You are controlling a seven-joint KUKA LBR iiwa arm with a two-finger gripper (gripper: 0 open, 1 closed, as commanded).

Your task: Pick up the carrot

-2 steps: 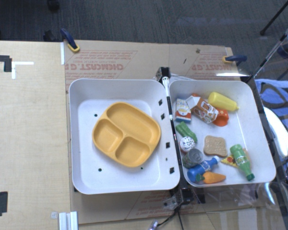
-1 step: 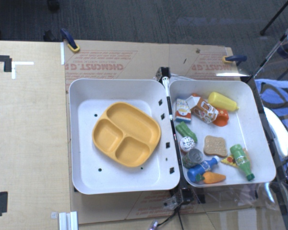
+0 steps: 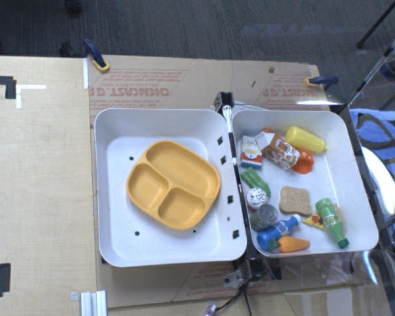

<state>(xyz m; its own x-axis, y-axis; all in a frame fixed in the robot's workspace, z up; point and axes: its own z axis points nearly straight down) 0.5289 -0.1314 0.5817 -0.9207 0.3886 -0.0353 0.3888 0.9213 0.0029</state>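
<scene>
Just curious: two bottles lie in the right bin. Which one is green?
The green bottle near the bin's front right corner. The other, the yellow bottle, lies at the back beside a red piece.

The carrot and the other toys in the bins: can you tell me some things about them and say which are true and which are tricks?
1. The carrot lies in the right bin, near its front edge. True.
2. The yellow tray sits in the same bin as the carrot. False: it is in the left bin.
3. The carrot touches a blue toy on its left. True.
4. The green bottle stands upright. False: it lies on its side.
5. The slice of bread rests on the yellow tray. False: it lies on the right bin's floor.
</scene>
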